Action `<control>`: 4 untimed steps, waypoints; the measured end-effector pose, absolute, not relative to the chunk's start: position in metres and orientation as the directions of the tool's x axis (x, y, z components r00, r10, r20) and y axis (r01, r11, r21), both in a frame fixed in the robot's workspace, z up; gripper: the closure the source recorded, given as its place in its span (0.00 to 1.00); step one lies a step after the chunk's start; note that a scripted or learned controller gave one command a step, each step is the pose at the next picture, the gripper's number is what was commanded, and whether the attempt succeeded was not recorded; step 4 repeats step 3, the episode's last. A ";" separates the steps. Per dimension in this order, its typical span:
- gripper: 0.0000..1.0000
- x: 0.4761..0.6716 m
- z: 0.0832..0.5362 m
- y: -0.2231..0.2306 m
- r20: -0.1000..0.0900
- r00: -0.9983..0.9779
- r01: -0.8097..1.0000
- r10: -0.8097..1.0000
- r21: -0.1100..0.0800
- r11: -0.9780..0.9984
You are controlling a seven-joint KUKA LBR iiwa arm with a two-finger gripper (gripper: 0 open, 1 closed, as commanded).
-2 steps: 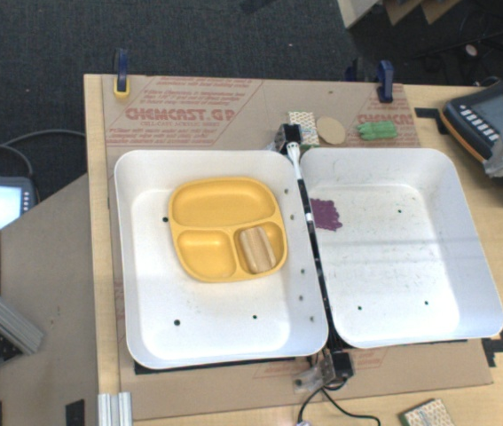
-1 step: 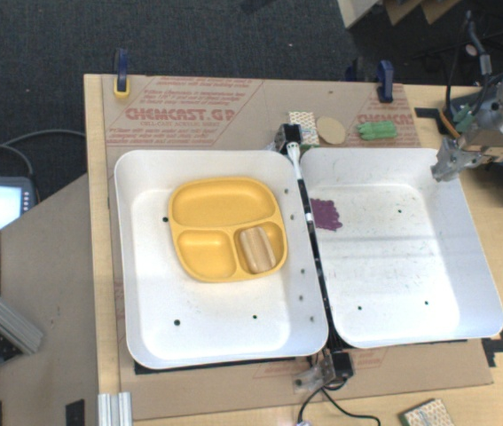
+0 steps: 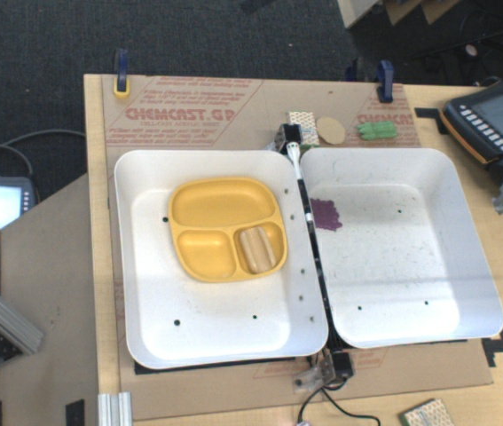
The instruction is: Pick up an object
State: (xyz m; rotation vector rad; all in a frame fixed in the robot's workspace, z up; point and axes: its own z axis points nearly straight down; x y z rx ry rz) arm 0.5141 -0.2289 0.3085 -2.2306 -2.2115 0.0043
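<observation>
A yellow divided plate lies in the left white bin, toward its back. A tan, bread-like piece rests in the plate's front right compartment. A small purple object lies in the right white bin, close to its left wall.
Behind the bins on the brown board sit a tan disc, a green item and a small patterned card. Blue clamps hold the board's back edge. A dark handheld device lies at the far right.
</observation>
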 end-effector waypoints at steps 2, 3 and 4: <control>1.00 0.507 0.145 -0.226 0.003 0.004 1.000 1.000 -0.009 -0.004; 1.00 0.479 0.256 -0.202 -0.003 -0.002 1.000 1.000 0.008 0.002; 1.00 0.479 0.256 -0.202 -0.003 -0.002 1.000 1.000 0.008 0.002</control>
